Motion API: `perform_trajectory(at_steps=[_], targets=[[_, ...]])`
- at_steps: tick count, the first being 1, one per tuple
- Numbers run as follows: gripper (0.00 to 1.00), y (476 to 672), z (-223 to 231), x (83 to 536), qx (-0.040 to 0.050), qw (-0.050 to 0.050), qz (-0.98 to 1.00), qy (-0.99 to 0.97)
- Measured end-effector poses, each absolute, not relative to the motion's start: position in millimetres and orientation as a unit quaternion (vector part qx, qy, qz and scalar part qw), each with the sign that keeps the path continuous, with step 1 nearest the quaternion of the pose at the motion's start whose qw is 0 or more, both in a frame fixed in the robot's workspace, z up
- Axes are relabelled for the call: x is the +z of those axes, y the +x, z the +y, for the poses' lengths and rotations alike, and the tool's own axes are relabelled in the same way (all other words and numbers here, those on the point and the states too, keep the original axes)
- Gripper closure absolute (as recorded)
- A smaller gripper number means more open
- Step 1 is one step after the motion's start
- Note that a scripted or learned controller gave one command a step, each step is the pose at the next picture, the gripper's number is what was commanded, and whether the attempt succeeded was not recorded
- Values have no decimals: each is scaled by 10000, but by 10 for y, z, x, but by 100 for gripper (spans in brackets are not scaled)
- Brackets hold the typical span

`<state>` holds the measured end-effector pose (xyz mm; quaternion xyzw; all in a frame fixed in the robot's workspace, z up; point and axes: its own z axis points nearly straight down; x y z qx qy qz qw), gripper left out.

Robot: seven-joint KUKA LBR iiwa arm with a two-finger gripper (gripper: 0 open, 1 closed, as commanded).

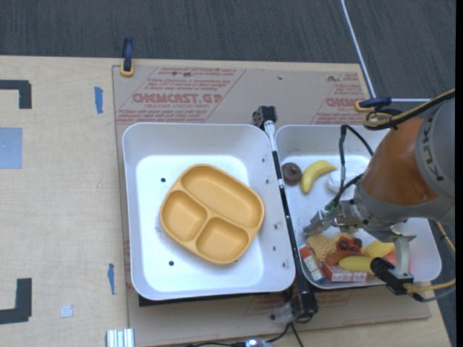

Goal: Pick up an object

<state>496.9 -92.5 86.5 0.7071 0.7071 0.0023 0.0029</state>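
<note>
Hovering just right of the banana (pixel 317 174), the tool (pixel 340 226), grip unreadable, probably meets something light, curved, slippery; take it mid-body.

A robotics lab: taped test bench (pixel 58 194), 2 bins (pixel 137 194), cables.

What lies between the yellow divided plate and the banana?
In the camera view, the ridge where the two bins' walls meet and a small brown round object lie between the plate and the banana.
</note>
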Motion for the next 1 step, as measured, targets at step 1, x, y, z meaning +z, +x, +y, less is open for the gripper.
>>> perform_trajectory(at_steps=[1], targets=[[0,4984,-953,862,23,12,7078,7065]])
